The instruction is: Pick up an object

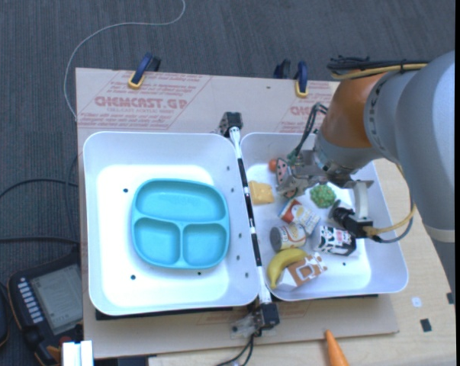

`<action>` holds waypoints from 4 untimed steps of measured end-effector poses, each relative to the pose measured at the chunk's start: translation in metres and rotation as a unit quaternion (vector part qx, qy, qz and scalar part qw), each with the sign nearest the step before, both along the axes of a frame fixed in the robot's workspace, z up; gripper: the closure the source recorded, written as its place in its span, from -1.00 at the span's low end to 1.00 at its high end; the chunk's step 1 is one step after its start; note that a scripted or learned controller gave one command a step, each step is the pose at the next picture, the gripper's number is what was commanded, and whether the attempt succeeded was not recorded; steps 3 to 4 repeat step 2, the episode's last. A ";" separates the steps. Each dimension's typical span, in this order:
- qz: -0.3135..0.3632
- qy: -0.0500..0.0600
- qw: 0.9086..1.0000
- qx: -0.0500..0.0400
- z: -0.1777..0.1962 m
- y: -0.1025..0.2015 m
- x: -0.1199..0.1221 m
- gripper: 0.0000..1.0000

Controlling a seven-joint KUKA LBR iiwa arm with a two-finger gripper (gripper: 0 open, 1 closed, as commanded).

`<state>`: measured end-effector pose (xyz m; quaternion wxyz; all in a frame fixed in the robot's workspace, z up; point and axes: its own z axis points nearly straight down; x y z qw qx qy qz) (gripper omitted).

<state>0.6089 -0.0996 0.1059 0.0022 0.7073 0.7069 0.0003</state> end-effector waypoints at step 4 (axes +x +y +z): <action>0.002 0.003 1.000 0.001 0.088 0.153 -0.063 1.00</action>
